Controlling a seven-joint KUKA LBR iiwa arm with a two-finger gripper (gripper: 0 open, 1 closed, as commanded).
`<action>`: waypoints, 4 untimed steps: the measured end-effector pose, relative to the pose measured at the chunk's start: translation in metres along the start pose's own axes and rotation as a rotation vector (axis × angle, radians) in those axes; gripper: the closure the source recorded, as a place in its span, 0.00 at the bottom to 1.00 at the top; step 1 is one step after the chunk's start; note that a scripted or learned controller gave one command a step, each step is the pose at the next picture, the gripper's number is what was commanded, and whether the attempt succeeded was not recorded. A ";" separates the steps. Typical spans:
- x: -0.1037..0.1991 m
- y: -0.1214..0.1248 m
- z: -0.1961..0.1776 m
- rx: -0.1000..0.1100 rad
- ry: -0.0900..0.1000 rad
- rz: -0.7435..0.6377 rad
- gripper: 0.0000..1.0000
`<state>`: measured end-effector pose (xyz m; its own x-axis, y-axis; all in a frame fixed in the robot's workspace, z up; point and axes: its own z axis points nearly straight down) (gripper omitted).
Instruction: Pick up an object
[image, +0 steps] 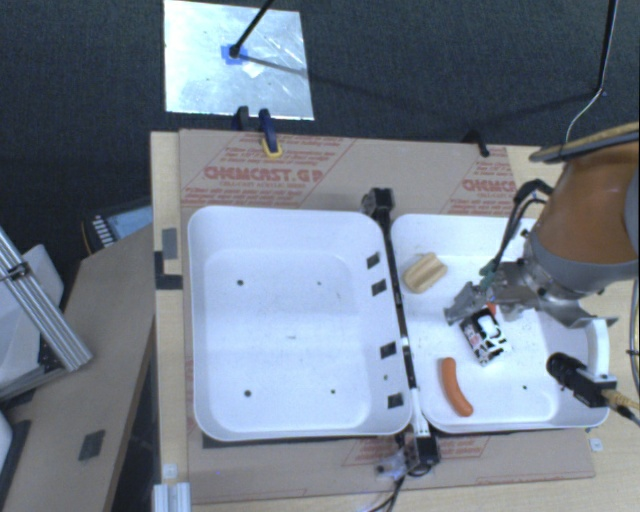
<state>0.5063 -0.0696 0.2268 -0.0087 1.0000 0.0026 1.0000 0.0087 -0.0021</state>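
In the right bin (520, 408), an orange sausage (455, 386) lies nearest the front rim, apart from the end effector (470, 303). Just behind it, a small black-and-white pack (486, 336) lies right at the lower edge of the end effector, which hangs low over the bin floor; I cannot tell whether it is released, clenched, or touching the pack. Farther back and to the left, a tan bread roll (424, 272) lies near the divider between the bins.
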 end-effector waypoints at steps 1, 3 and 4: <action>0.038 -0.020 0.045 0.000 -0.001 0.002 0.00; 0.068 -0.019 0.044 -0.001 -0.001 0.002 0.00; 0.051 -0.017 -0.088 -0.019 -0.003 0.004 0.00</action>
<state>0.4887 -0.0193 0.3147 -0.0046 1.0000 -0.0004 0.9999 0.0046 0.0166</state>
